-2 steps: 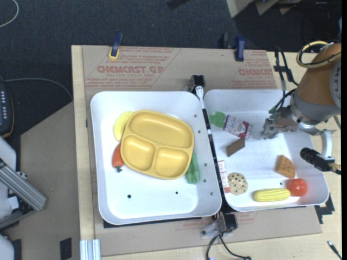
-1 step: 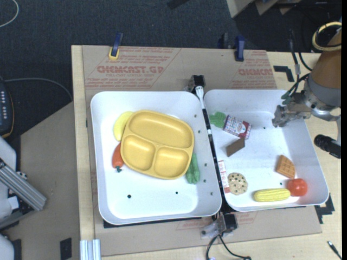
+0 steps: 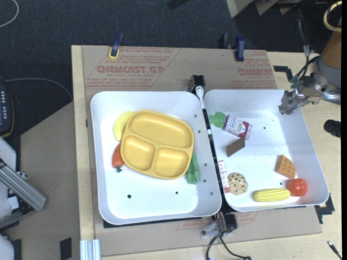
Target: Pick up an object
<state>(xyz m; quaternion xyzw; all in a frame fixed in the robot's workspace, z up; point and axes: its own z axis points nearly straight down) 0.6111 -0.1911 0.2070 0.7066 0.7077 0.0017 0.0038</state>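
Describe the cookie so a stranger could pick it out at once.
Start at the right white bin and go to its near left corner, beside the divider between the bins. The cookie lies there, left of the yellow corn cob. It alone is round, pale and speckled with dark chips.

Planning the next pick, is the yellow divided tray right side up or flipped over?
Right side up: the yellow divided tray shows three hollow compartments facing the camera, lying in the left bin.
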